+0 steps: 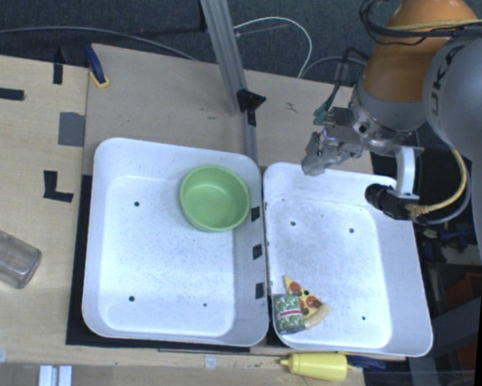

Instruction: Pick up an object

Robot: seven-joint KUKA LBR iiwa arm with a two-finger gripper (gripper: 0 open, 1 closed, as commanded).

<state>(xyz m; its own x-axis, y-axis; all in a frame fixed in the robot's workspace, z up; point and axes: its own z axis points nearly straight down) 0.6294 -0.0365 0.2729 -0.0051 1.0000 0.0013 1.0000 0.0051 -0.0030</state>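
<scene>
i see gripper [316,163] above far rim of right bin [403,271], can't tell its state from here. green bowl [215,197] sits in left bin [109,243], far side, near divider with right bin. pizza-slice toy [307,302] and small packet [288,315] touching, in right bin's near-left corner. yellow bottle [319,366] lies on table [165,96] just outside right bin's near rim.

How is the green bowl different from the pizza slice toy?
The green bowl is round and one plain colour; the pizza slice toy is a wedge with several colours. The bowl looks much bigger than the toy. The bowl sits upright in the left bin, near its top edge; the toy lies flat in the right bin, at its bottom left corner. Both rest on white bin floors, away from the tool.
</scene>
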